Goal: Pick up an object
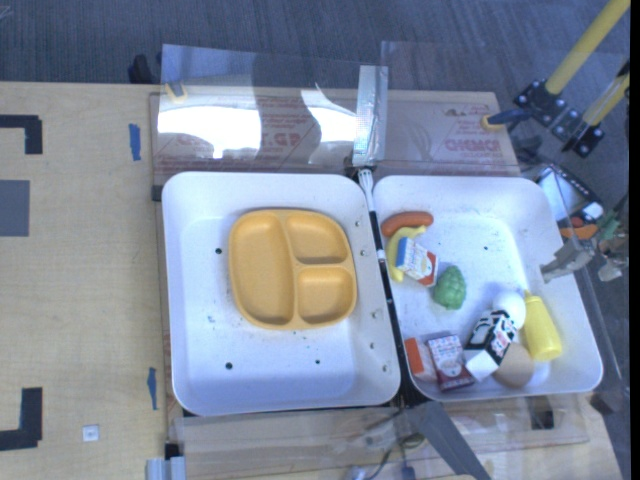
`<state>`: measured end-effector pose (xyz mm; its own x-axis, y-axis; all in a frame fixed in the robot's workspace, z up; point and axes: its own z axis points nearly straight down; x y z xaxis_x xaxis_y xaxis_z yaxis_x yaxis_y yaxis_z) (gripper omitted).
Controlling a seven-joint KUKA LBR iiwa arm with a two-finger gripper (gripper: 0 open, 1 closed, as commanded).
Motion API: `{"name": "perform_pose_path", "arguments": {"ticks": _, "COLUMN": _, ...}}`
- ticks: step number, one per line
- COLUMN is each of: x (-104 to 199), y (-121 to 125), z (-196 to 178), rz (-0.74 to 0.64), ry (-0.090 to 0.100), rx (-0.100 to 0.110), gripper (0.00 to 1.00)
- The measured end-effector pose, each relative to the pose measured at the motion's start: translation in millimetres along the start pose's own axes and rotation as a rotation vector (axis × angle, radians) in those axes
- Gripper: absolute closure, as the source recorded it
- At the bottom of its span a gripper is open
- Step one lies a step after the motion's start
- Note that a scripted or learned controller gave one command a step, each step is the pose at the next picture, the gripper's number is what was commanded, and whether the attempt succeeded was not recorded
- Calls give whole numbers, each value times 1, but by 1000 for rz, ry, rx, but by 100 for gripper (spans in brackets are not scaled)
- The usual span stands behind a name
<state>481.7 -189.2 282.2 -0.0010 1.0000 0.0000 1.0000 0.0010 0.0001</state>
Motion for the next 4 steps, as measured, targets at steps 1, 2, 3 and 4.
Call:
{"name": "perform_pose_path", "arguments": {"ticks": 1, "x": -22, "y": -3, "z": 101, "rz": 239, "ry": 3, "rx": 7, "gripper": 0}}
{"name": "perform_pose_path", "arguments": {"ticks": 2, "x": 16, "y": 5, "z": 174, "rz": 322, "ry": -6, "rx": -27, "gripper": 0}}
{"name": "perform_pose_path", "arguments": {"ticks": 3, "x": 12, "y": 8, "z": 179, "rz": 215, "ry": -10, "rx": -33, "gripper": 0}}
{"name": "perform_pose_path", "arguments": {"ticks": 4, "x": 2, "y": 7, "z": 179, "rz": 27, "ry": -16, "rx": -34, "gripper": 0}}
